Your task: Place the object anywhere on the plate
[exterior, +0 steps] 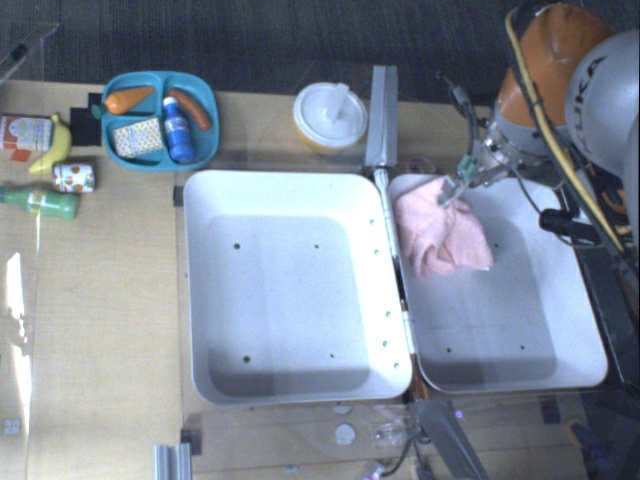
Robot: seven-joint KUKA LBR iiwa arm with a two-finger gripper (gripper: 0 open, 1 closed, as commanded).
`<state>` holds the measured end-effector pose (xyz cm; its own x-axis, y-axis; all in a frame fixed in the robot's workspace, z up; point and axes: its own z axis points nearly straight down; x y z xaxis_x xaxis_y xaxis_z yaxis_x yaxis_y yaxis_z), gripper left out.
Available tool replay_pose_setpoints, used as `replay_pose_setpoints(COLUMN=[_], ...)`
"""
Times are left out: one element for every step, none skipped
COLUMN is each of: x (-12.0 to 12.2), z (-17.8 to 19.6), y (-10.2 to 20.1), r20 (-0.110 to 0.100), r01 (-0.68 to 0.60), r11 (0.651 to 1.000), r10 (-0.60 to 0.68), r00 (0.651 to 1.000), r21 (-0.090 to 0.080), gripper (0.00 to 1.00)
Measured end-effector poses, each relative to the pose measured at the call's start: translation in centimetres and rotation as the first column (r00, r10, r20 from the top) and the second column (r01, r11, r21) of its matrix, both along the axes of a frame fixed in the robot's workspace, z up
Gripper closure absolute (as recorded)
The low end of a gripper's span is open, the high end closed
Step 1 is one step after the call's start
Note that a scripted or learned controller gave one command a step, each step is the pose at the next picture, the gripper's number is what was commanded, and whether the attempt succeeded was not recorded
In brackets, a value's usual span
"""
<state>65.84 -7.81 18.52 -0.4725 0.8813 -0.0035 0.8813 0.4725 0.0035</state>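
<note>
A crumpled pink cloth (443, 234) lies in the right bin (520, 318), against its left wall near the far end. My gripper (451, 195) reaches down from the right onto the cloth's upper right corner. Its fingers are drawn together to a point, with a fold of the cloth pinched between them. The rest of the cloth still rests on the bin floor. The plate (205, 118) is a blue sectioned dish on the bench at the far left, beyond the left bin, and it holds toy food and a small blue bottle (178, 128).
The left bin (285, 288) lies between the cloth and the plate. A white lidded cup (330, 115) stands behind the bins. A toy banana (52, 146), a small can (73, 177) and a green bottle (40, 202) sit at the left edge. Cables hang off the arm (560, 78).
</note>
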Motion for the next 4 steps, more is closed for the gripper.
replay_pose_setpoints(x=[0.2,-0.3,-0.2,-0.5], z=[4.0,5.0,5.7,4.3], y=[0.2,5.3,10.9,15.8], r20=[0.001,0.0,0.001,0.001], r01=[-0.008,-0.4,-0.726,-0.881], r11=[1.0,0.917,0.688,0.473], r10=[0.008,0.4,0.726,0.881], r00=[1.0,0.917,0.688,0.473], r21=[0.001,0.0,-0.002,-0.003], gripper=[1.0,1.0,1.0,1.0])
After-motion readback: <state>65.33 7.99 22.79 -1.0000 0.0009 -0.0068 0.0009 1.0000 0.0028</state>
